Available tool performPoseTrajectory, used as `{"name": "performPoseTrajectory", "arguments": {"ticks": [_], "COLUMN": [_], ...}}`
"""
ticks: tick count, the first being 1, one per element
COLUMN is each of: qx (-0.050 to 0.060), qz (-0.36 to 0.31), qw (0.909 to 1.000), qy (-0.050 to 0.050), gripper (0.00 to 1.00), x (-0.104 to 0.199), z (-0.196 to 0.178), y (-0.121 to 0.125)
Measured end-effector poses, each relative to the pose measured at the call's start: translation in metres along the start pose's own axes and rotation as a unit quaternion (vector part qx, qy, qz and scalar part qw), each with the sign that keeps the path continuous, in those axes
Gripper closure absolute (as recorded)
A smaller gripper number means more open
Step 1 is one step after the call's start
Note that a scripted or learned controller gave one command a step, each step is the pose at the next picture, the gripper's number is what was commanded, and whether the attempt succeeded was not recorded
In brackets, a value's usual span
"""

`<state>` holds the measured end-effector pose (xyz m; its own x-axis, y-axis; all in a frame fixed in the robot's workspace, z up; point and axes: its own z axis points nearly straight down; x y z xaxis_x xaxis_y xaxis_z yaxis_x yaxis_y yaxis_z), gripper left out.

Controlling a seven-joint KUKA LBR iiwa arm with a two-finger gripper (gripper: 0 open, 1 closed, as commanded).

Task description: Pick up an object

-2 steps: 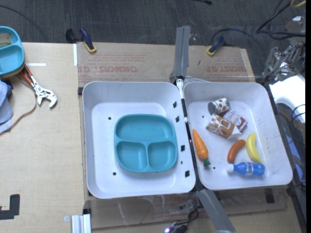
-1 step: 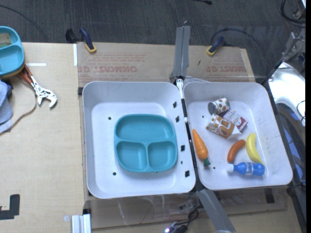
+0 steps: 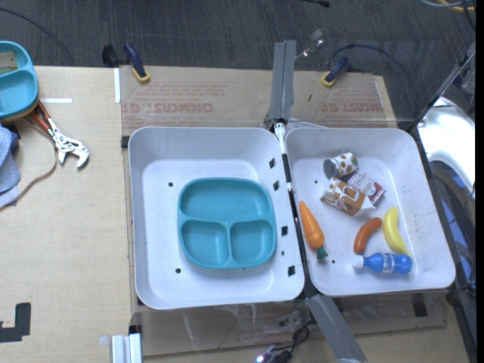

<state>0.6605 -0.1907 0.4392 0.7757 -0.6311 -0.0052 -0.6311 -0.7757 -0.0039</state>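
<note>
The right bin [image 3: 420, 165] holds several small items. An orange carrot [image 3: 311, 227] lies near its left wall. A small can [image 3: 342, 165] lies at the back, with a brown-and-white snack packet [image 3: 350, 195] just in front of it. Toward the front right, an orange sausage [image 3: 367, 234] and a yellow banana [image 3: 393, 229] lie side by side. A blue bottle [image 3: 386, 263] lies on its side in front of them. A grey, shiny part of the arm [image 3: 451, 138] stands just past the right bin's right rim.
In the left bin [image 3: 144, 203] sits a teal divided plate [image 3: 227, 222]. On the bench to the left are a wrench [image 3: 69, 148], a teal bowl [image 3: 15, 82] and a grey cloth [image 3: 7, 172]. Two clamps [image 3: 136, 63] [image 3: 335, 69] grip the cardboard at the back.
</note>
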Motion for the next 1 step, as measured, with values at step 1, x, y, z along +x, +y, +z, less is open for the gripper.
{"name": "performPoseTrajectory", "arguments": {"ticks": [1], "qx": [0.002], "qz": [-0.001], "qw": [1.0000], "qy": [-0.002], "gripper": [1.00], "x": [0.0003], "z": [-0.0075], "y": [-0.0028]}}
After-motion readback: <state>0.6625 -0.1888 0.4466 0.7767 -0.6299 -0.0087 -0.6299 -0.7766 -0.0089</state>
